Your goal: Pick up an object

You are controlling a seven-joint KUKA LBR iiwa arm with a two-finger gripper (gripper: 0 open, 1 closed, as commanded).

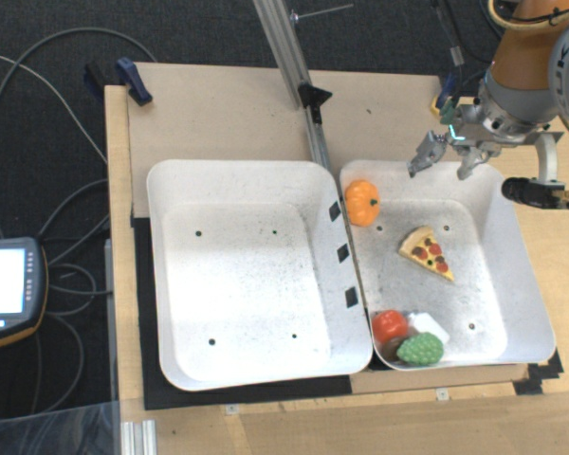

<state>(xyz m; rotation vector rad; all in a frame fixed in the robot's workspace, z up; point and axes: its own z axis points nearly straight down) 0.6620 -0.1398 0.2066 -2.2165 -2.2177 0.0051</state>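
Orange and round, the toy pumpkin (361, 202) sits against the right bin's (522, 282) left wall near its far corner, the candidate closest to the gripper (448, 158). That claw hangs over the bin's far rim with its two fingers spread apart and nothing between them, which suggests an approach, not a carry. Further in lie a pizza slice (428, 253) mid-bin and, crowded in the near-left corner, a red tomato (390, 325) touching a green bumpy piece (420, 349). The left bin (171, 197) holds no objects.
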